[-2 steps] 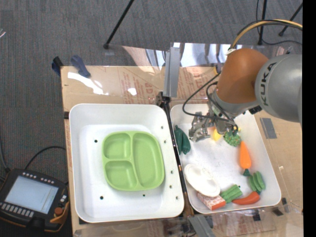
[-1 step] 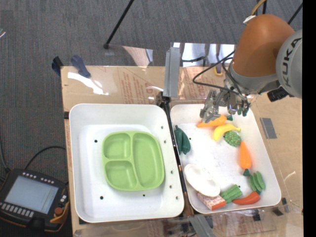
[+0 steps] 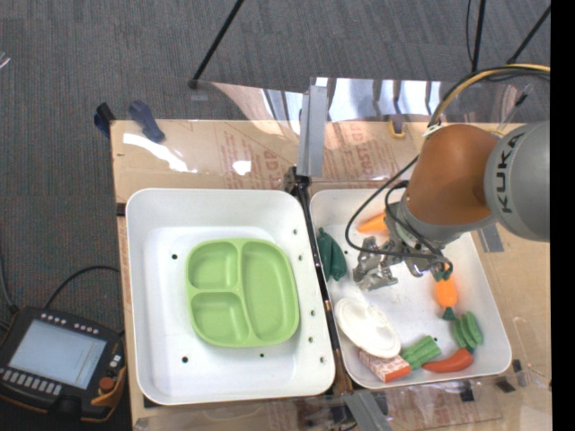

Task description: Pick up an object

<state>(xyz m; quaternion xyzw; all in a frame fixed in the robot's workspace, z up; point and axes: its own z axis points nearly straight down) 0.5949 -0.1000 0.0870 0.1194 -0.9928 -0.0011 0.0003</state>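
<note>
While hanging low over the middle of the right bin (image 3: 499, 330), gripper (image 3: 382, 272) not visibly clamped on anything; fingers open or closed: cannot tell. Nothing lifted yet, so the pick seemingly not done. Candidates in the right bin: white lid (image 3: 367, 324) toward the near edge, orange carrot (image 3: 445, 292) toward the right edge, red chilli (image 3: 448, 361) at the near right corner. Green divided plate (image 3: 243, 292) mid left bin (image 3: 153, 241).

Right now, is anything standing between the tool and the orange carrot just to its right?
Nothing visible does. The tool hangs over bare bin floor, and the orange carrot lies beside it, with open floor between them.
</note>
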